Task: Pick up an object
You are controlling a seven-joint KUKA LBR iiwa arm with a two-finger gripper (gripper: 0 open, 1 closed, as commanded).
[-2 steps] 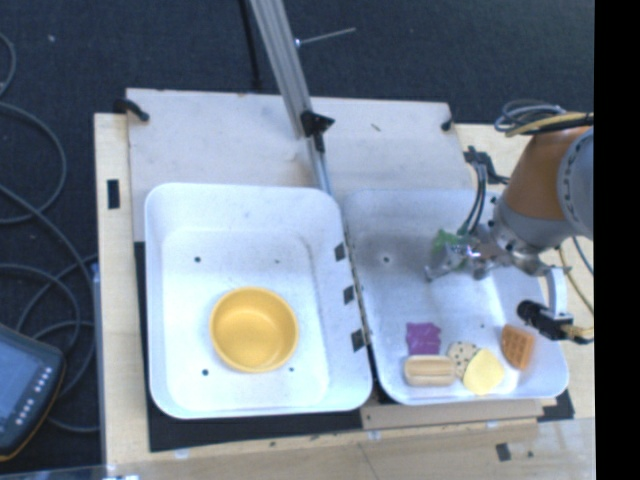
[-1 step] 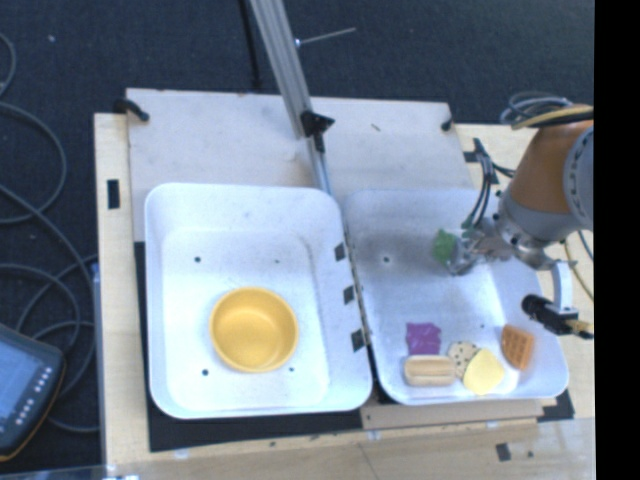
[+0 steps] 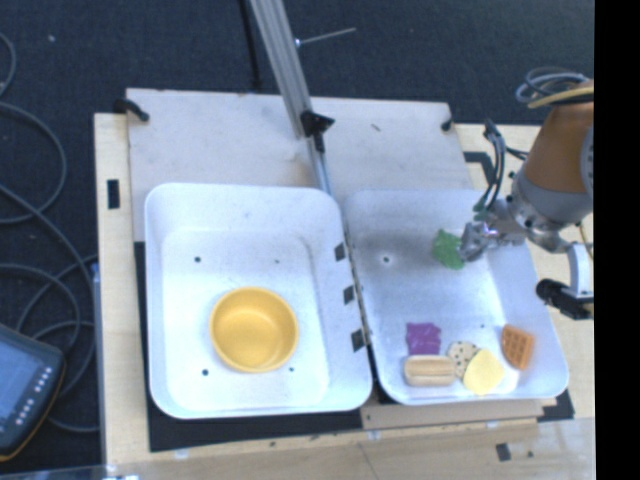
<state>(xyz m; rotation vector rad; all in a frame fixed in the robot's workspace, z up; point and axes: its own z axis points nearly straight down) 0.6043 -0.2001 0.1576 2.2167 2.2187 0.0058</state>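
Now down in the right bin (image 3: 520, 268), far side: end effector (image 3: 474, 240) pressed right up against the green object (image 3: 449, 248). Touching it, by the look of things, but spread of the tool impossible to call from this angle, and no telling if anything is actually caught. Best handled by squaring up over the green piece and lifting slow and straight, clear of the bin wall. Further out, along the near edge: purple block (image 3: 423, 338), tan roll (image 3: 429, 371), spotted cookie (image 3: 461, 354), yellow slice (image 3: 484, 372), orange waffle (image 3: 517, 346). Over left, yellow bowl (image 3: 254, 329) alone in the left bin (image 3: 180, 218). No brands, labels or legible writing anywhere.
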